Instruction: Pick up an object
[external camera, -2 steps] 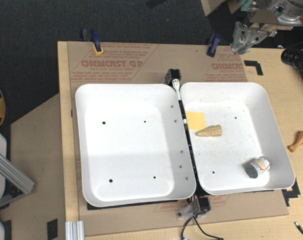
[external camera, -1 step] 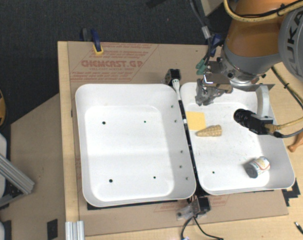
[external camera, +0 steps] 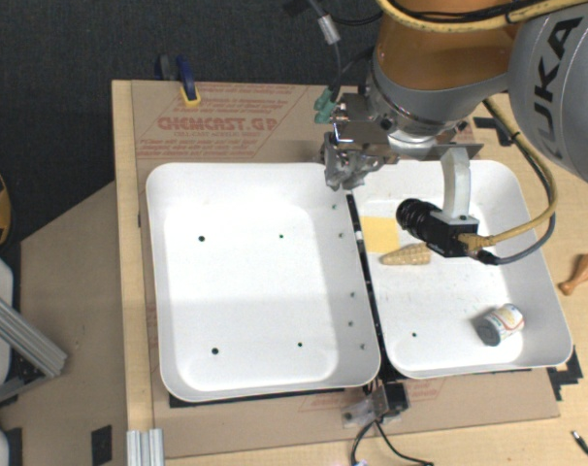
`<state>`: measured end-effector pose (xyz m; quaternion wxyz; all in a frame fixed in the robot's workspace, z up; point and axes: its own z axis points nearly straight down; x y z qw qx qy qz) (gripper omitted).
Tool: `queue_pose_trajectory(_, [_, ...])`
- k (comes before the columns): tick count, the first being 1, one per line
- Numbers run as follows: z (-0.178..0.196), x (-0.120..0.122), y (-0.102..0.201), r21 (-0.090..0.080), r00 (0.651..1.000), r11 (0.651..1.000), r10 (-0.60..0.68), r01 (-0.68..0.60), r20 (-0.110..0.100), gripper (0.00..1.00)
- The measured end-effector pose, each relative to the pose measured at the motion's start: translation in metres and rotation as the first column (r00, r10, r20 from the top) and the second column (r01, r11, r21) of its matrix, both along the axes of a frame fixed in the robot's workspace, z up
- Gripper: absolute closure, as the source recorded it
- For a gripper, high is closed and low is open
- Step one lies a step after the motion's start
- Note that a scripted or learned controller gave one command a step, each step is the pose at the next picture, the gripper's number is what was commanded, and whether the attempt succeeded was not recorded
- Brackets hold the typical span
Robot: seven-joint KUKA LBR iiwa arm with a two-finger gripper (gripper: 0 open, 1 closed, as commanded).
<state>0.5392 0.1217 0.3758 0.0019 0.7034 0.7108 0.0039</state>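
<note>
I see the gripper point(external camera: 344, 170) over the right bin's point(external camera: 527, 260) far-left corner; jaws' state unclear. Cone point(external camera: 405, 255) lies across, long axis left-right, narrow tip pointing left.

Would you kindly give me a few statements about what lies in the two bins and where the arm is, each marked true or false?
1. A yellow square piece lies in the right bin. True.
2. The small grey and white object lies in the left bin. False: it lies in the right bin, near its front right corner.
3. The arm hangs over the back of the bins. True.
4. A tan cone-shaped piece lies just in front of the yellow square piece. True.
5. The left bin holds three toys. False: only small dark dots mark its floor.
</note>
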Motion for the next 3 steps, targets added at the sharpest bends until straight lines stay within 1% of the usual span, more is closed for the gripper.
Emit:
queue_pose_trajectory(1, [-0.032, -0.030, -0.005, -0.004, 1.000, 1.000, -0.011, 0.011, -0.015, 1.00])
queue_pose_trajectory(2, [0.022, -0.049, 0.063, 0.002, 1.000, 1.000, -0.001, 0.001, -0.002, 1.00])
queue_pose_trajectory(3, [0.072, -0.061, 0.106, 0.002, 1.000, 1.000, -0.004, 0.004, -0.002, 1.00])
